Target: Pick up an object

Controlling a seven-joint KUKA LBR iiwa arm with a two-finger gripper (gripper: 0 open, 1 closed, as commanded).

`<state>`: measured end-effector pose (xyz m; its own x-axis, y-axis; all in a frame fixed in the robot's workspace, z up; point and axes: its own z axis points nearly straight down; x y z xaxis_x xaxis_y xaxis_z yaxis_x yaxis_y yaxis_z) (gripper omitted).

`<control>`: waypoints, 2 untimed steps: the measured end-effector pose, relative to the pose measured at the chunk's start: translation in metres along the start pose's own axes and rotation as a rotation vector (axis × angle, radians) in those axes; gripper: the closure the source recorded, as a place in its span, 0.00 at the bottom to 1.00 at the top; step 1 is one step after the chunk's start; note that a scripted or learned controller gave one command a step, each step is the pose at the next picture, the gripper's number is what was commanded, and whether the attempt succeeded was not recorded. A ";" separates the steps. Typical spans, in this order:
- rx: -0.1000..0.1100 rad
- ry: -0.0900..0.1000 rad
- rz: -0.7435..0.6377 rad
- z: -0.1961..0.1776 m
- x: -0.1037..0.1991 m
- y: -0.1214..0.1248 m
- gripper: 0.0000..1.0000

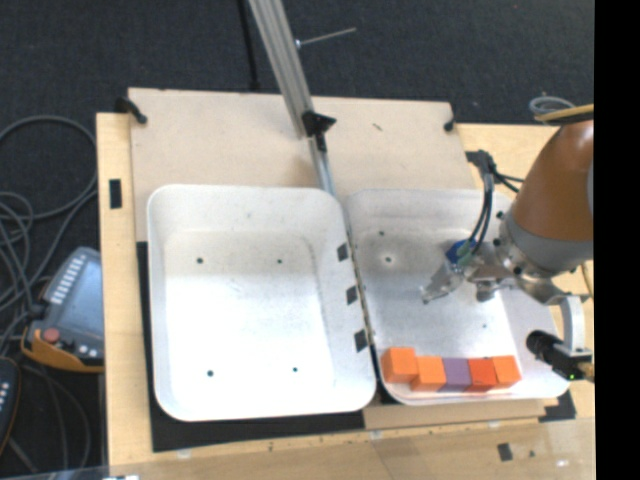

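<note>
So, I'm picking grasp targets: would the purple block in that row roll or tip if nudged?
Probably neither: the purple block looks flat-faced and squat. Orange blocks flank it along the right bin's near wall, so it would likely jam.

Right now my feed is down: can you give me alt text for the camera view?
The grey and orange arm reaches in from the right, its tool hovering over the middle of the right white bin. A row of blocks, four orange and one purple, lines that bin's near wall. The left white bin sits alongside on the bench.
</note>
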<state>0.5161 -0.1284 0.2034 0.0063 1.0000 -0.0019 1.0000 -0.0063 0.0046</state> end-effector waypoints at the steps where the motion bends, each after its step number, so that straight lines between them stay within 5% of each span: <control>1: 0.005 0.004 -0.012 0.007 0.053 -0.014 0.00; 2: 0.003 -0.002 -0.003 0.044 -0.012 0.043 0.00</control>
<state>0.5590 -0.1411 0.1599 0.0029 1.0000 -0.0038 1.0000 -0.0028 0.0019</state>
